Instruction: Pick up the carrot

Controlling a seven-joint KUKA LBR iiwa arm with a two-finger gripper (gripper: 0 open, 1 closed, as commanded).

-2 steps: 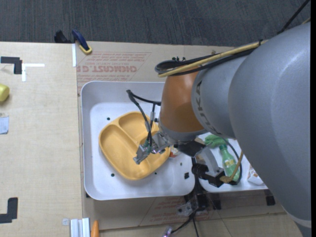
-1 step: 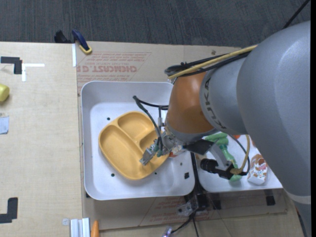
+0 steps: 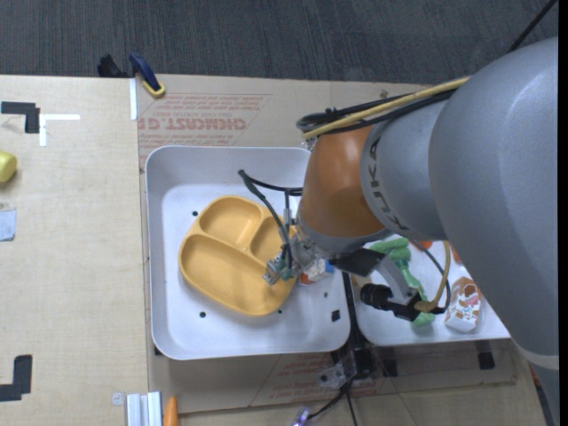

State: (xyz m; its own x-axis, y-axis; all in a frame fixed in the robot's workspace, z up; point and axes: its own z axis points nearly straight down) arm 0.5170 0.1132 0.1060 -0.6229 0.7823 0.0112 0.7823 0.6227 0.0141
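Gripper [image 3: 286,269] sits low over right edge of yellow divided plate [image 3: 226,260] in left bin [image 3: 169,238]; finger state can't be made out. Orange bit just right of it, maybe the carrot [image 3: 311,277], mostly hidden under the wrist.

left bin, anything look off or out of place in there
One thing stands out: the yellow divided plate sits askew in the left bin, turned diagonally rather than square to its walls. The gripper is low over its right edge. No spill or damage is visible.
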